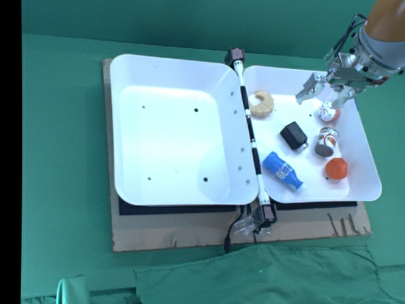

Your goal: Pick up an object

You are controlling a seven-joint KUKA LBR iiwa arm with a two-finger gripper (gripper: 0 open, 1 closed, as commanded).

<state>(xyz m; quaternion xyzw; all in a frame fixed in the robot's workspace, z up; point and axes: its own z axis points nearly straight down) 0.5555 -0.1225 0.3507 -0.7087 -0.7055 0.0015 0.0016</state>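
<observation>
Gripper (326, 94) over white ball (326, 112) (partly hidden) — fingers spread.

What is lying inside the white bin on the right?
Inside the right bin: a doughnut, a black box, a blue bottle, a small can, an orange ball and a white ball, partly covered by the gripper.

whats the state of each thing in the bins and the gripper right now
gripper: jaws spread, nothing between them, over the right bin's far side
white ball: in the right bin, just below the gripper
doughnut: lying flat near the divider
black box: resting, tilted
can: on its side
blue bottle: on its side
orange ball: resting near the bin's front
left bin: sits beside the right bin
</observation>
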